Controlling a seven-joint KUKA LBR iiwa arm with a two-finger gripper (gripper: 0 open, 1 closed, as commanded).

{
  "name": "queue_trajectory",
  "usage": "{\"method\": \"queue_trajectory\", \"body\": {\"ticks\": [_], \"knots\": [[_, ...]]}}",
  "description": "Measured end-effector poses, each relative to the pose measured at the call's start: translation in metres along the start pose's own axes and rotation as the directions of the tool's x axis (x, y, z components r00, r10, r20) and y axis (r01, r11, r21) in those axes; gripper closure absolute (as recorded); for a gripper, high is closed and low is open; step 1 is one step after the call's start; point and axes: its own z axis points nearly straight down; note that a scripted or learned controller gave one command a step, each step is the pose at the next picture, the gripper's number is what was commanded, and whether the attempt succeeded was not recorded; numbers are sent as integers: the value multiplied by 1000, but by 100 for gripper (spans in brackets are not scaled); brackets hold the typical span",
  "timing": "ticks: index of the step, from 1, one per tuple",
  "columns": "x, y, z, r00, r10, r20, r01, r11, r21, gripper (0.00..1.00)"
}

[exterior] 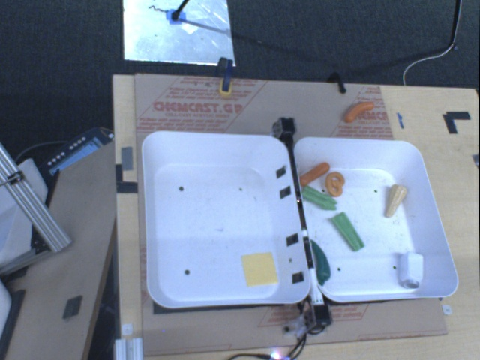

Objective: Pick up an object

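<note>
Since every toy lies flat in a bin or on the board, I think the picking job is at its very start, and no thing has been lifted yet. Whether the gripper is open or closed, I cannot tell.

Most of the things to pick are in the right bin, at the middle right of the frame. Near its upper left corner lie an orange sausage, an orange ring and a green pod, all close together. A green block lies alone near the middle. A dark green piece sits tight against the bin's left wall. A cream cone lies toward the right side, and a white cup rests in the lower right corner.

The left bin holds a flat yellow square near its lower right corner. One more orange piece lies out on the brown board, above the right bin.

My guess for the next move is to pick one thing that has room around it. The green block or the cream cone look easiest, because nothing crowds them. The arm would need to come over that thing, go straight down, and close on its thin sides. The yellow square looks too flat to pinch well. The dark green piece by the wall looks hard to reach.
</note>
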Motion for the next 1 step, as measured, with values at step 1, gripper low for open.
{"method": "queue_trajectory", "body": {"ticks": [1], "knots": [[1,78,-30,1000,-2,-5,2,1000,12,100]]}}
